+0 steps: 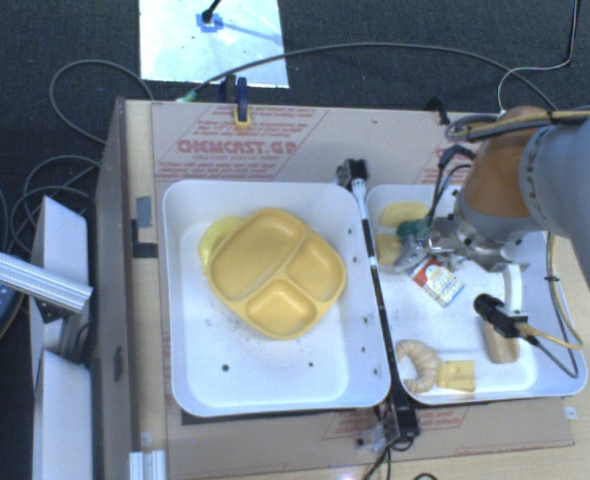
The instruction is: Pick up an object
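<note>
Yellow divided tray (275, 271); white bins (190, 368); red-white packet (439, 282), possibly.

2 white bins (190, 298), 1 yellow divided plate (275, 270), 1 shrimp toy (419, 363), 1 cheese wedge (458, 375)

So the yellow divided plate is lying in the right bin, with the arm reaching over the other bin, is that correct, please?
Not quite. The camera view shows the yellow divided plate in the left bin, not the right one. The arm does reach over the other bin, the right bin.

Dark carpet floor (395, 13), trailing cables (85, 73)
</note>
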`<state>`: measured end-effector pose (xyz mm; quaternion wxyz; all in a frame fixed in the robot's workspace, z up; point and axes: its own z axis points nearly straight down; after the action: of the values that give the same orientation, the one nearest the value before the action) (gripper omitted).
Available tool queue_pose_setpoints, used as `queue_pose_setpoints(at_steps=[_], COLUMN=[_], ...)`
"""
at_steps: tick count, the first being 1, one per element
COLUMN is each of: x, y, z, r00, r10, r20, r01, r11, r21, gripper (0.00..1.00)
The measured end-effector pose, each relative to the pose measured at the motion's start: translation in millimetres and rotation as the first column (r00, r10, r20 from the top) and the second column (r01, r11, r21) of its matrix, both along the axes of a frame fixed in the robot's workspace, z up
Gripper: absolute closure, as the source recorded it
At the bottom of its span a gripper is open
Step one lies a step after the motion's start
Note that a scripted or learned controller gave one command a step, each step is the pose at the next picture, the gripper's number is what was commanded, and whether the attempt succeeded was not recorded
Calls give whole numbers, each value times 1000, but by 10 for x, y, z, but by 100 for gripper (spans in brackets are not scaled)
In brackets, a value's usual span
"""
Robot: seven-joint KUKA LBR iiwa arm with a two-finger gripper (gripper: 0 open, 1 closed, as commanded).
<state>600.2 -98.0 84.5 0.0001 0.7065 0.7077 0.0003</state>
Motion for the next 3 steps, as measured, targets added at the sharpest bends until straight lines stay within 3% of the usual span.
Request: queue_pose_setpoints(at_steps=[1, 2, 3], x=[9, 6, -414], y=[-5, -73, 81], z=[109, 126, -6], r00=[1000, 1000, 1000], r10=[0, -4, -1], r20=[3, 4, -1], r01=[0, 4, 1], r11=[1000, 1000, 1000], r21=[0, -11, 0], gripper=[100, 0, 0])
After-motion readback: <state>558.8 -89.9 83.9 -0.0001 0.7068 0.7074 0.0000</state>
